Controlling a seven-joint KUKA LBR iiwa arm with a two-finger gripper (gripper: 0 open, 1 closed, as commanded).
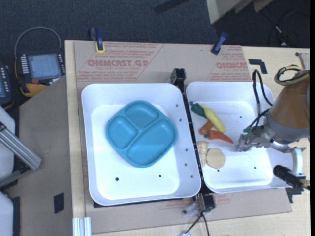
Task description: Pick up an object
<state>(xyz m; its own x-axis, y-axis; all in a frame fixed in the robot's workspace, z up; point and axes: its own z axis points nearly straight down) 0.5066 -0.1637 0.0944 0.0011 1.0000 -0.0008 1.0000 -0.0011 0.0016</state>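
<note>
In the right bin (231, 178) lie several small toy foods near its left wall: a yellow corn cob (214, 119) with a green piece (198, 109) beside it, an orange-red carrot-like piece (216, 134), and a round tan cookie (215, 158) next to a pale wedge (202, 152). My gripper (244, 144) hangs low over the middle of the right bin, just right of the carrot piece and above-right of the cookie. The arm's grey body and orange band (294, 107) reach in from the right. Nothing shows between the fingers.
The left bin (98, 176) holds a blue sectioned plate (141, 132) at its centre. A black clamp (178, 75) sits between the bins at the back. Cables (257, 90) loop over the right bin's far edge. A teach pendant (42, 65) lies off the bench to the left.
</note>
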